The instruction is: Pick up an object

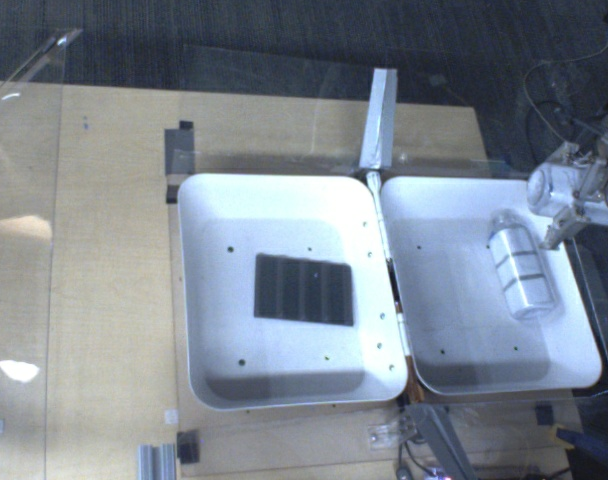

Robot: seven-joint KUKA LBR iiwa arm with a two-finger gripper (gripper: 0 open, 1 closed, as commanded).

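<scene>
Your target's the silver cylinder [521, 268] in the right bin [454, 368]: shiny metal w/ faint bands round its body, looks like a can lying on its side. It sits near the bin's right edge, toward the far right corner. Long axis runs far-to-near, tilted slightly, near end angled toward the right edge. Gripper [569, 223] is at the far right corner, just beside the can's far end; can't tell its state. Left bin [214, 268] has a dark ribbed pad [304, 290] mid-floor.
</scene>
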